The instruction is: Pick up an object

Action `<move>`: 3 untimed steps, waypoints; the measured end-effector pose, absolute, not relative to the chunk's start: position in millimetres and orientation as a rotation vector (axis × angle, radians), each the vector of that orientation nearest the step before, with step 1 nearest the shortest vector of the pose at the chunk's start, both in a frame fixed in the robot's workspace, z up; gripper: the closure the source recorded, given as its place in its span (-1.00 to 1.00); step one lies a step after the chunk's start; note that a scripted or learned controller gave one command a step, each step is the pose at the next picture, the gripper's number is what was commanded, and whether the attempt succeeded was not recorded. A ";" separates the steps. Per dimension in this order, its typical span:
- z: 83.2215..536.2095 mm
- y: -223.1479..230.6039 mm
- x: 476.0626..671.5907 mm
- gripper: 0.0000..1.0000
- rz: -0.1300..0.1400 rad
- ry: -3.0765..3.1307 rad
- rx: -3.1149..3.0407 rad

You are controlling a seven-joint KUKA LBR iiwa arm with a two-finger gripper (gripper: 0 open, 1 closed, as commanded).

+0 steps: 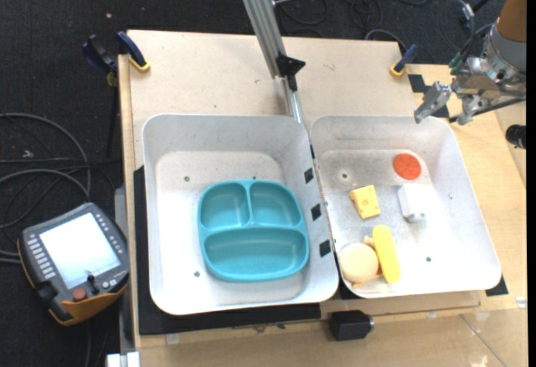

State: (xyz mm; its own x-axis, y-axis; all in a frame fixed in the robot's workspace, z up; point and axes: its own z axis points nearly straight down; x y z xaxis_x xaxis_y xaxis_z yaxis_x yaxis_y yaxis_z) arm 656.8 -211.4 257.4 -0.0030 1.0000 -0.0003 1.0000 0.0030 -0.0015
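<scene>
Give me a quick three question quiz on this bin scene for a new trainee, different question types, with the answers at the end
1. True or false: the teal divided tray lies in the right bin.
2. Which item lies nearest the pincer? A) orange disc B) yellow stick C) cream ball
3. Fill in: the yellow stick touches the cream ____.

Key:
1. False; it lies in the left bin, while the small items lie in the right bin.
2. A
3. ball
</scene>
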 end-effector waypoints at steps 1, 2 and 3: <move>257.4 -211.4 656.7 -1.00 0.003 -2.224 -2.217; 210.5 -205.6 650.4 -1.00 0.005 -2.220 -2.218; 167.1 -202.4 648.8 -1.00 0.004 -2.222 -2.217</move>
